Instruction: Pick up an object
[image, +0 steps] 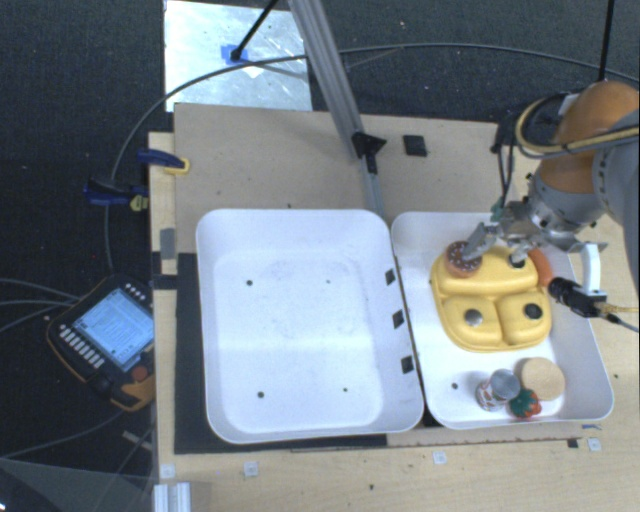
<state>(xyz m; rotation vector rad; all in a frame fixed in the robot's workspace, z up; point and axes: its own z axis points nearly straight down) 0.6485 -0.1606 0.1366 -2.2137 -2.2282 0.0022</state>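
Small toys (512, 390) lie untouched at the right bin's (432, 400) front as the gripper (490, 240), fingers apart and holding nothing, hovers over a yellow tray (490, 305), pickup pending.

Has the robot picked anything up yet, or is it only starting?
Nothing looks picked up so far. The gripper is low in the right bin, at the far end of the yellow toy near a small round brown thing. The toy lies in the bin, and the little pile of things at the near end sits untouched. Grabbing and lifting are left.
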